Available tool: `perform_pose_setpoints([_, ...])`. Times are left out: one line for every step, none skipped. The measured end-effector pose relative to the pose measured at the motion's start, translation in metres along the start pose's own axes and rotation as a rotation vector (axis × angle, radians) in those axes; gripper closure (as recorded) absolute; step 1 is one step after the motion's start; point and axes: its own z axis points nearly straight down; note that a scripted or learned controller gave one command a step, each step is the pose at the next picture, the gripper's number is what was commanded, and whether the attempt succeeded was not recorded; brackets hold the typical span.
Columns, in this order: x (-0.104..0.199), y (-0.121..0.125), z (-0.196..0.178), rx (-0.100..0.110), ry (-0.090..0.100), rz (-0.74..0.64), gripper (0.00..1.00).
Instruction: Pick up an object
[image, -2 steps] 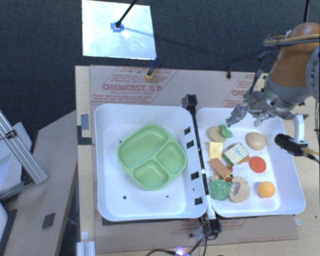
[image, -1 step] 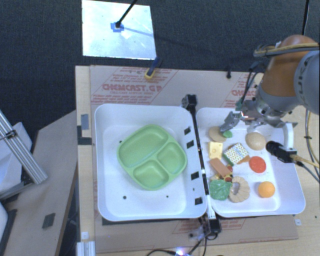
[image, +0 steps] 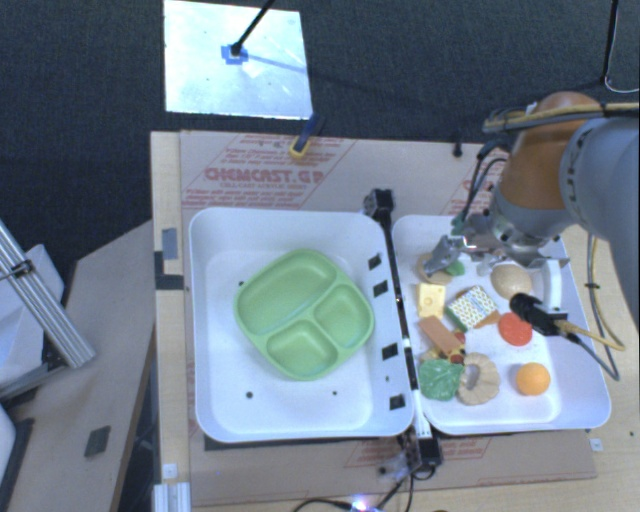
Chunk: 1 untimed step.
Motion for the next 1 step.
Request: perform_pose_setpoints([0.0067,0.0032,0.0575,-0.001,0.0,-0.001,0.0])
